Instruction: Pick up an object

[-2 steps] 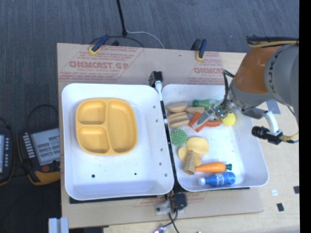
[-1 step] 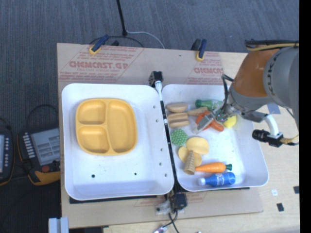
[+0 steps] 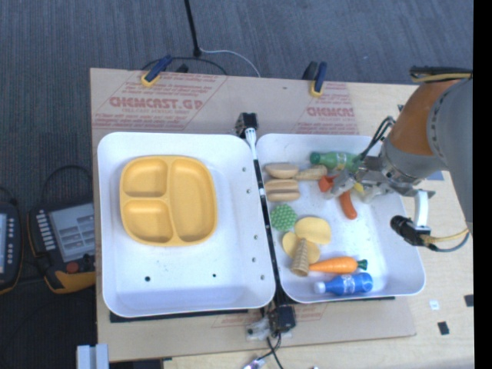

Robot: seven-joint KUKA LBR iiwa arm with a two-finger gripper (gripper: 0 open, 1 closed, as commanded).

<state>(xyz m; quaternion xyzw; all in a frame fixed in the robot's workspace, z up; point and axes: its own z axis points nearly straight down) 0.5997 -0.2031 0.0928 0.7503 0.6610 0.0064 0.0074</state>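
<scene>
**Over the right bin, among the toy food**

Inside the right bin (image 3: 400, 283), crowded with play food: hot dog bun (image 3: 280, 181), green bottle (image 3: 332, 159), carrot (image 3: 334, 266), blue bottle (image 3: 347, 284), all loose and close together, likely tipped in as picking targets. Beside it, the left bin (image 3: 115, 283), bearing a yellow divided plate (image 3: 167, 199). Reaching in from the right, wrist bent low, gripper (image 3: 347, 187) down at a small red sausage (image 3: 349, 204). Cannot tell whether clenched or released.
</scene>
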